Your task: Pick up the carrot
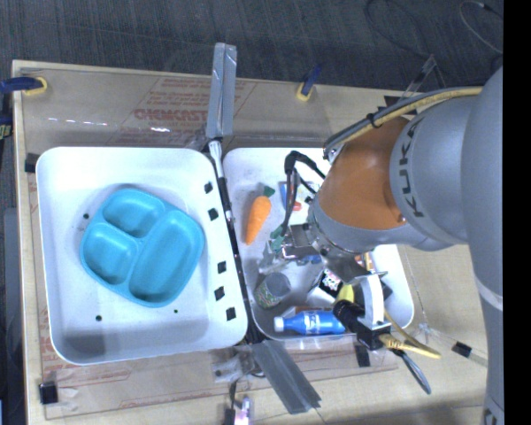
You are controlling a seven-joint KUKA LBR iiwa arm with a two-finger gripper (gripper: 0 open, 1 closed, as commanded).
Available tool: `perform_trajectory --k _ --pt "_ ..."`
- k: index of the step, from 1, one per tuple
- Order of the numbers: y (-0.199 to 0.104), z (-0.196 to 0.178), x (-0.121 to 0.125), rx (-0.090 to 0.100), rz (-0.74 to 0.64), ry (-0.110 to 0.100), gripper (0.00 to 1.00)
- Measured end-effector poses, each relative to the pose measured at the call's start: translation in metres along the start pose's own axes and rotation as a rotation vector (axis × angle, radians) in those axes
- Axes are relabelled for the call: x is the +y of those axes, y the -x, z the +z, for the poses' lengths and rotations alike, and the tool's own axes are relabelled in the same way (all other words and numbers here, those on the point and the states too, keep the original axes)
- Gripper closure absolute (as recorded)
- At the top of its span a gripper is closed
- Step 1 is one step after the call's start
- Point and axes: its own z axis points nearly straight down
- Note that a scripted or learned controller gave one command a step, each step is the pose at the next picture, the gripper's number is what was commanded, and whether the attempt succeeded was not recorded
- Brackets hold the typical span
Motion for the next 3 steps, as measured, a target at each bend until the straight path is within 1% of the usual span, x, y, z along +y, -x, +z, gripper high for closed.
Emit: perform_trajectory --k 1,2,3 --pt "0.021 0.101 0.038 0.000 0.188 -0.004 1.00" --pt "0.051 0.100 0.065 -0.001 -0.158 0.001 1.00" --pt "0.059 0.085 0.042 0.001 -0.200 -0.002 1.00"
